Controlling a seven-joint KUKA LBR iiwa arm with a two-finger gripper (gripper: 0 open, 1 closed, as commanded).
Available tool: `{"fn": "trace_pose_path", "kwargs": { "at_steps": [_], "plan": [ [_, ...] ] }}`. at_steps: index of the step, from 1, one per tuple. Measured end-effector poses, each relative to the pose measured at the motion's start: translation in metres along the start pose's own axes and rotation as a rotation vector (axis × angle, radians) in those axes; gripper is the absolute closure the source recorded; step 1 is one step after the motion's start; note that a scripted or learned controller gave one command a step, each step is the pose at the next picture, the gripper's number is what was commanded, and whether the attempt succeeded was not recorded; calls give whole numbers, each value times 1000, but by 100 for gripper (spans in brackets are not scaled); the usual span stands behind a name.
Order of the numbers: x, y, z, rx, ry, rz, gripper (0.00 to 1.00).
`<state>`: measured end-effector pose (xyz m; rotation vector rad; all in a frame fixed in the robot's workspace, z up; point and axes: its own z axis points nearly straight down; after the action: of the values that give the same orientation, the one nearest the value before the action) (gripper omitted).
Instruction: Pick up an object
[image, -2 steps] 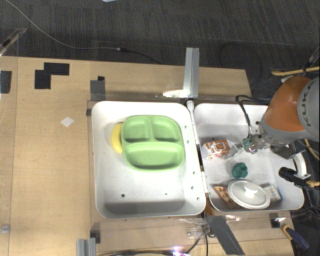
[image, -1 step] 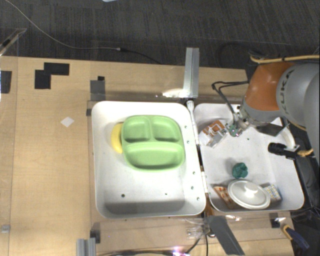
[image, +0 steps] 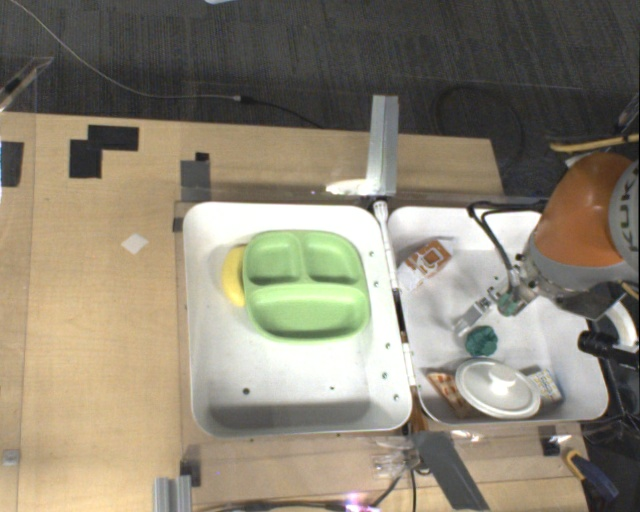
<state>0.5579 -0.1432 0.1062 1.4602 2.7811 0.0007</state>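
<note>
While the gripper hangs over the middle of the right bin, whether its fingers are parted cannot be told — nothing shows between them. Just below it lies a dark green object; a white bowl crowds the near edge, a brown packet the far-left corner. Left bin: a green divided tray over something yellow.

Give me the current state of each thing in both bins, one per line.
Green divided plate: lying flat, right way up, in the left bin.
Yellow object: partly tucked under the plate's left edge.
Dark green object: loose in the right bin, just below the gripper.
White bowl: upside down, near the front wall.
Brown packet: lying flat, ungripped.
</note>
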Motion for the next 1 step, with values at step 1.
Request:
{"fn": "trace_pose_path", "kwargs": {
  "at_steps": [1],
  "plan": [
    [37,-7,18,-8,-8,236,0]
  ]
}}
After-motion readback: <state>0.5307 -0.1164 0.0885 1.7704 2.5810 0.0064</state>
